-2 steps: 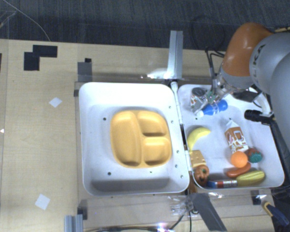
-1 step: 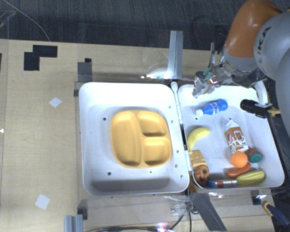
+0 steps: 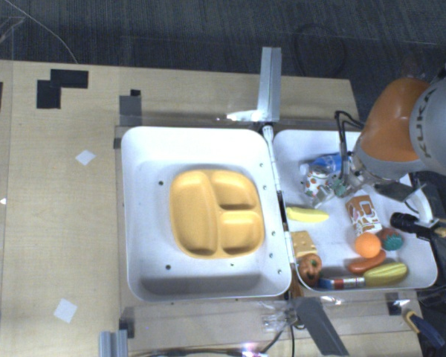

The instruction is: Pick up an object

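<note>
The right bin (image 3: 334, 143) holds several small objects. A crumpled blue and white packet (image 3: 320, 175) lies near its back, with a yellow banana (image 3: 306, 214) just in front of it. An orange and white carton (image 3: 364, 213) and an orange ball (image 3: 368, 244) sit further right. My gripper (image 3: 343, 184) reaches down from the grey and orange arm (image 3: 394, 125), right beside the packet's right edge and behind the carton. The arm hides most of the gripper.
The left bin (image 3: 145, 199) holds a yellow divided plate (image 3: 214, 213). Along the right bin's front lie a tan block (image 3: 302, 242), a small orange figure (image 3: 309, 263), a marker (image 3: 338, 281), a yellow-green fruit (image 3: 386, 273) and a red and green piece (image 3: 392, 238).
</note>
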